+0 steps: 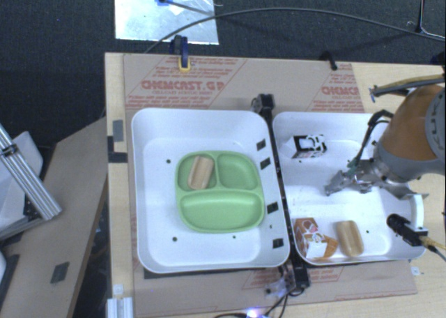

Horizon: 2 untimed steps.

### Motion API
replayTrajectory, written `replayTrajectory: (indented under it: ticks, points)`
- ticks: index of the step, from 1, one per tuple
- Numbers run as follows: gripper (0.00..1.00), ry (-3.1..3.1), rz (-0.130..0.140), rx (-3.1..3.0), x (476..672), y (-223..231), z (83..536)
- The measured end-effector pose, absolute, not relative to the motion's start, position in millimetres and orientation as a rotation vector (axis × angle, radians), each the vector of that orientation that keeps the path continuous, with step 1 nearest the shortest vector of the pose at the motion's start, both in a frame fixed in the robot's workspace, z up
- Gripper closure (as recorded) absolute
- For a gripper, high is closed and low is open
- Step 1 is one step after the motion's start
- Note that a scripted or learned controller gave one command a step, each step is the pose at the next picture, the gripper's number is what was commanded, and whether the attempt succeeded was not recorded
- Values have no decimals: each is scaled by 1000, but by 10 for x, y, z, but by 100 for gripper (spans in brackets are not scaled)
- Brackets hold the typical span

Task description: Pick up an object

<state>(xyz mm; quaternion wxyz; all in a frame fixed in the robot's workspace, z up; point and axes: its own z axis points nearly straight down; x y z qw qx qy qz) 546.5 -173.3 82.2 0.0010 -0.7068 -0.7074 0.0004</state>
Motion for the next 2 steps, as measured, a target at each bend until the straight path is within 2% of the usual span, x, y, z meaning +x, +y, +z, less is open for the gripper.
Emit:
replayTrajectory:
  ticks: [1, 2]
  points:
    - [100, -2224, -3, -2223, 5481, -1738, 952]
    - [100, -2225, -4, -2225, 5492, -1793, 1398]
